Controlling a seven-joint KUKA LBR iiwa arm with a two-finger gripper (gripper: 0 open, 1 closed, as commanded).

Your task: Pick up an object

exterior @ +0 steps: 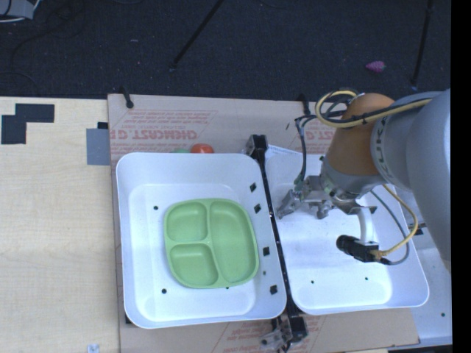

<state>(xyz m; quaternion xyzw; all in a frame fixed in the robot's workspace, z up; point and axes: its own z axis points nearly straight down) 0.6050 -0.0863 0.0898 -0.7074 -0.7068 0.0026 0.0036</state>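
Note:
A light green divided plate with three compartments lies flat in the left bin. My gripper hangs low over the far left part of the right bin, close to the wall between the two bins. Nothing shows under it but the white bin floor. The orange wrist band and the grey arm cover the right bin's far right corner.
A small red-orange object sits on the cardboard just behind the left bin's far rim. A black cable plug with a yellow lead hangs from the arm over the right bin. Black clamps join the bins.

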